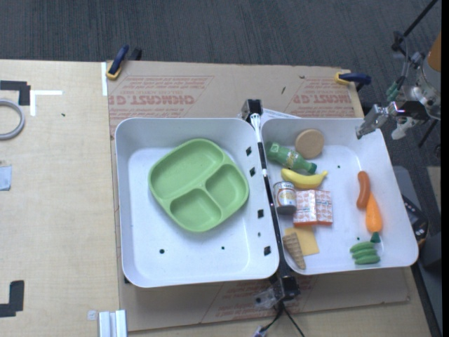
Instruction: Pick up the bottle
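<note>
Bottle (289, 158), green with a yellow label, lies on its side in the right bin (393, 181), at the far left corner; its long axis slants from far left to near right. A banana (304, 179) touches its near side, and a round tan disc (309, 143) sits just to its right. Nearer are a small can (285, 196), a red-and-white packet (313, 208) and a cone (294, 248). A sausage (362, 188), carrot (373, 215) and green pods (365, 252) lie along the right wall. The left bin (133, 209) holds a green divided plate (199, 184). Both bins rest on cardboard (161, 93) over the pale worktop (56, 209). The claw (382, 116) hangs above the right bin's far right corner, small and partly cut off; I cannot tell whether it is spread or closed.
</note>
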`<state>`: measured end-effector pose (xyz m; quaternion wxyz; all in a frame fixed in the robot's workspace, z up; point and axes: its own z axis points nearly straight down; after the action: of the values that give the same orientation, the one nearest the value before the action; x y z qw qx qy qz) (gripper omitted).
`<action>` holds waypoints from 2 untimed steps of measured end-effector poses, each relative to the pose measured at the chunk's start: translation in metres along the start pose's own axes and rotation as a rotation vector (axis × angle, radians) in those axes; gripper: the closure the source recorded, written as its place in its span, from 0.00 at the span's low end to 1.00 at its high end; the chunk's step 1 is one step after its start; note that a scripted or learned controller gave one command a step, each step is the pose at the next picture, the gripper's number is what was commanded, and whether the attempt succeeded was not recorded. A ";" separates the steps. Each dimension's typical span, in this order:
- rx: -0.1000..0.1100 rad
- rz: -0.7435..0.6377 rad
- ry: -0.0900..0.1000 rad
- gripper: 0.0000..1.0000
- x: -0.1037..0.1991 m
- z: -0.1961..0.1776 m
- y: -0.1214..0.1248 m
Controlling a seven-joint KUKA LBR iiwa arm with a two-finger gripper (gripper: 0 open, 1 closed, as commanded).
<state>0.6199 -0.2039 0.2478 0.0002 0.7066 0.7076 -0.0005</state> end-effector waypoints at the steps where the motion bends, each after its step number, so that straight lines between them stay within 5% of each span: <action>1: 0.000 -0.003 -0.001 1.00 0.000 -0.010 0.000; 2: -0.001 -0.151 0.000 1.00 -0.006 0.043 -0.061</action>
<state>0.5590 -0.2101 0.2050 0.0003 0.6512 0.7589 -0.0003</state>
